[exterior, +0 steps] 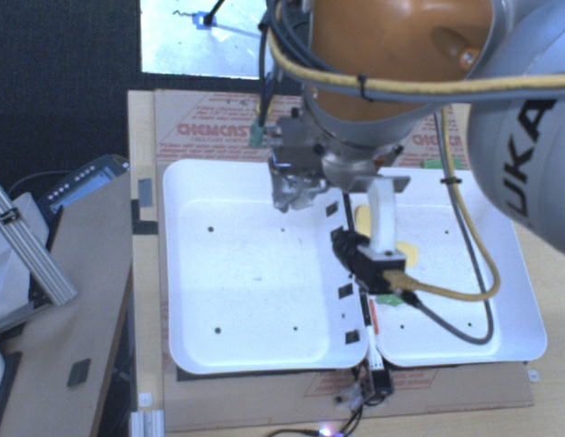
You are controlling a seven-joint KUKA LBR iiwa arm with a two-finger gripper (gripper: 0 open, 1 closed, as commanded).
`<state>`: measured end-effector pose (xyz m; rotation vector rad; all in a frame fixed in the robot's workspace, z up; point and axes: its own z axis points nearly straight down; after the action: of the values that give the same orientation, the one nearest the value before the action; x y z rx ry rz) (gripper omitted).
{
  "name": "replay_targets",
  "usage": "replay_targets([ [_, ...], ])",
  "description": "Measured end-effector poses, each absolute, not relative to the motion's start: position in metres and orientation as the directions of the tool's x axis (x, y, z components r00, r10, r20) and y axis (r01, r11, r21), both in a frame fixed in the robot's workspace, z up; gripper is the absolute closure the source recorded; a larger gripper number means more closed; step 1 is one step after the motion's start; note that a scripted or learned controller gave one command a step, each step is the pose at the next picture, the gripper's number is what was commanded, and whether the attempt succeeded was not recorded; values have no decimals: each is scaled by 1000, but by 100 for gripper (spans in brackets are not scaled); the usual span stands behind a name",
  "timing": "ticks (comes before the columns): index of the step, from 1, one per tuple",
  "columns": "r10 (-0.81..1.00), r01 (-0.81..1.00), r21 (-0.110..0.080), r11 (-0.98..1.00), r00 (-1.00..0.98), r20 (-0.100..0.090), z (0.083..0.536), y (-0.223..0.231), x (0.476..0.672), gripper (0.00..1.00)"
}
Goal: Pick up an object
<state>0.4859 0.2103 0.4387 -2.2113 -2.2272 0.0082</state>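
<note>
arm low over the seam between two white bins

dark floor and a black backdrop frame a pale wooden surface [82, 271], on which a sheet of printed cardboard [209, 126] carries two shallow white bins side by side. left bin [237, 271] shows a bare white floor with a few small dark dots. right bin [464, 326] has most of its floor hidden behind the arm and its cabling.

grey arm [528, 126] comes in from the right, with its orange band [391, 35] filling the top centre of the view. below the band the metal wrist block hangs over the far end of the seam between the bins, and the claw [296, 189] sits low at the left bin's far right corner. whether the claw is spread or pressed together cannot be told from this angle, and nothing can be seen between its tips.

a yellow object [405, 251] lies on the floor of the right bin near the seam, partly hidden behind a white bracket and a black connector on the arm; its shape cannot be made out. a yellow cable [455, 289] and a grey cable loop over the right bin. black clips run along the seam between the bins. a grey device with a row of buttons [82, 182] lies at the left edge of the surface, well apart from the bins.
</note>
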Motion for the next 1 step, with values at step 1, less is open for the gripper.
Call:
replay_targets([
  [1, 1000, 1000, -8, -2, 2, -4, 339, 173, 486, 100],
])
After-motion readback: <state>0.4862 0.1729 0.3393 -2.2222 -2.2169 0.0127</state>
